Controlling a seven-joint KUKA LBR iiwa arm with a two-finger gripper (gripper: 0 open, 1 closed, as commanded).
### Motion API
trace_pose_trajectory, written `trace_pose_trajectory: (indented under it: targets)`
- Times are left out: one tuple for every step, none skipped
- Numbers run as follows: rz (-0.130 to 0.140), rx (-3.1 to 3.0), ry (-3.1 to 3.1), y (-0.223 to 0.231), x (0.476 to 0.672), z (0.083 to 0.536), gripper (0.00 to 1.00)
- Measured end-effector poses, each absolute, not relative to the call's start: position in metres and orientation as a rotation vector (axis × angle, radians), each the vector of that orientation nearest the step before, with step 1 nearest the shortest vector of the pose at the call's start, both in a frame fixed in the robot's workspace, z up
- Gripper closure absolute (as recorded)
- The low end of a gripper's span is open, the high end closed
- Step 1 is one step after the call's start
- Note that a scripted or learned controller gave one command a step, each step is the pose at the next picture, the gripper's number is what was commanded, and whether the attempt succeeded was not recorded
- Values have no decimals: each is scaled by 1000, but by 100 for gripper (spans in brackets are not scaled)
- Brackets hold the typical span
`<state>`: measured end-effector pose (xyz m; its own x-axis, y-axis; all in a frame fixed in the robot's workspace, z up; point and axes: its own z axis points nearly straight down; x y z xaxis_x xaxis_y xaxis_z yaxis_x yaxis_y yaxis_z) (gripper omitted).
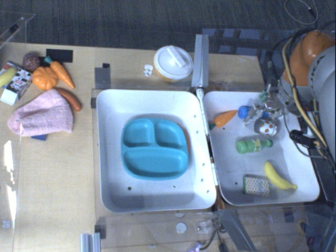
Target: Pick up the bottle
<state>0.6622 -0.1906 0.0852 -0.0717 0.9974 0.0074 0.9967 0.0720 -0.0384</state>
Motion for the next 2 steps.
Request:
trace_pose_trajectory:
  targets:
    - [37, -2082, -2337, -143, 663, 86, 0]
    - [25, -2145, -2289, -104, 666, 86, 0]
